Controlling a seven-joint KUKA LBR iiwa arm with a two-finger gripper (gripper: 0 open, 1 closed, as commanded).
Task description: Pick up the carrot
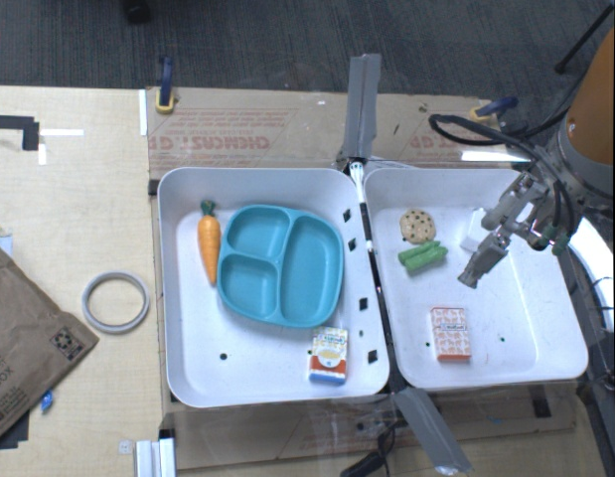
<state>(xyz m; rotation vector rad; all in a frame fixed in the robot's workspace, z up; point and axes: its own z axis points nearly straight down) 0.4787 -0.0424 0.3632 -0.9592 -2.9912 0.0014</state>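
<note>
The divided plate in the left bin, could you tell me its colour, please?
The divided plate is teal blue, seen plainly in the camera view.

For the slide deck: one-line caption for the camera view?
Gripper hovers over the right bin; carrot lies in the left bin beside the blue tray.

Counted across two white bins (178, 296)

Beside the claw (478, 266): one cookie (417, 226), one green vegetable (422, 256), one red carton (450, 333). Far bin: one carrot (209, 247), one blue plate (281, 264), one juice box (329, 355).

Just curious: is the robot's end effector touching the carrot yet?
Apart. The camera view shows the end effector over the right bin, the carrot in the left.
</note>
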